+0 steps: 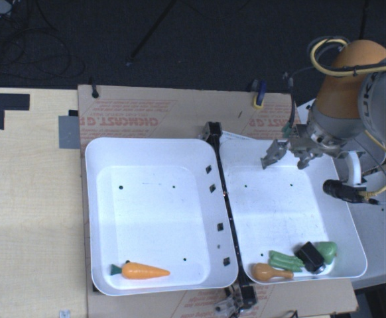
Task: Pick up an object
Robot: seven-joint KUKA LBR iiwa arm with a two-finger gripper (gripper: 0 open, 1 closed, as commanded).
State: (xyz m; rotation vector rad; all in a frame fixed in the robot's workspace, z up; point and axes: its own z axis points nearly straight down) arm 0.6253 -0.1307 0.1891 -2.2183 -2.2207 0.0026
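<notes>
Cardboard (pixel 180 108) lies flat under both bins, and the red print on it is upside down from this view; it cannot be read with certainty. A blue clip (pixel 260 93) pinches the cardboard's far edge, and a small dark peg (pixel 94 92) stands at its far left corner. To the left, the pale wood-grain desk (pixel 27 211) carries a few dark rectangular patches (pixel 7 108).

Two shallow white plastic bins with rounded corners sit side by side, touching along a black strip with clips (pixel 221 204) between them. The left bin (pixel 100 177) holds an orange carrot (pixel 144 270) with a green stem end, lying on its side near the front wall. In the right bin (pixel 342 224), the other things crowd into the front right corner: a tan pear-shaped piece (pixel 270 272) at the front wall, a long green pod-like piece (pixel 286 260) just beside it, a black block (pixel 310 256) resting tilted against a rounded green piece (pixel 327 249). All look like smooth plastic toys.

The grey arm with its orange band (pixel 350 61) and a yellow cable loop reaches in from the right. Its gripper (pixel 289 156) hangs over the far side of the right bin, well apart from the cluster of toys. The two dark metal fingers (pixel 272 156) are spread apart with nothing between them. A black cylindrical part (pixel 342 190) sticks out beside the right bin's right wall.
</notes>
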